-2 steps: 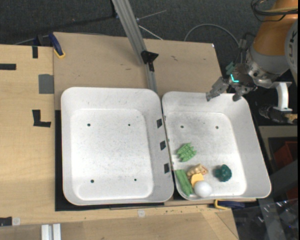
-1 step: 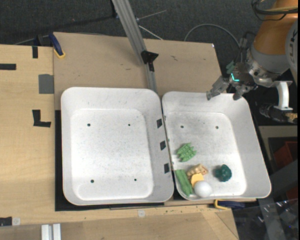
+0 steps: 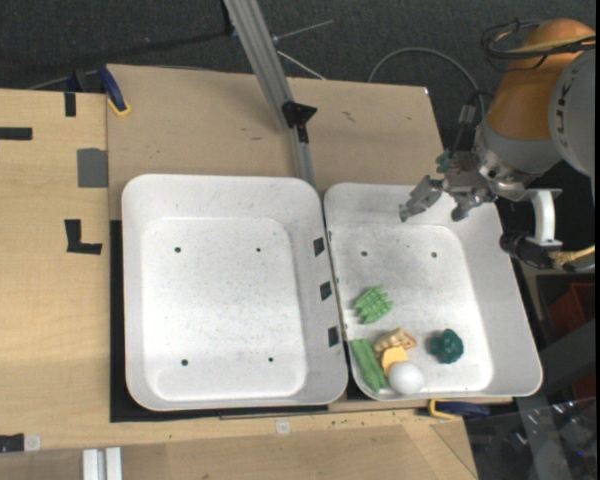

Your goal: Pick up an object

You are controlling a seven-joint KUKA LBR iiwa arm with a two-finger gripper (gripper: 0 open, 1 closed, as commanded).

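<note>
The right bin (image 3: 480,268) holds a few small objects near its front edge. A light green ridged piece (image 3: 373,304) lies left of centre. A long green piece (image 3: 367,362) rests against the front left corner, beside a tan and yellow toy (image 3: 393,345) and a white ball (image 3: 406,377). A dark green round object (image 3: 445,346) sits to their right. My gripper (image 3: 440,205) hovers over the bin's far edge, well above and behind the objects. Its two fingers are spread apart with nothing between them.
The left bin (image 3: 140,268) sits beside the right one, with black clips along the shared rim. A slanted metal rail (image 3: 265,63) crosses the back of the bench. The arm's orange band (image 3: 530,78) and cables are at the right.
</note>
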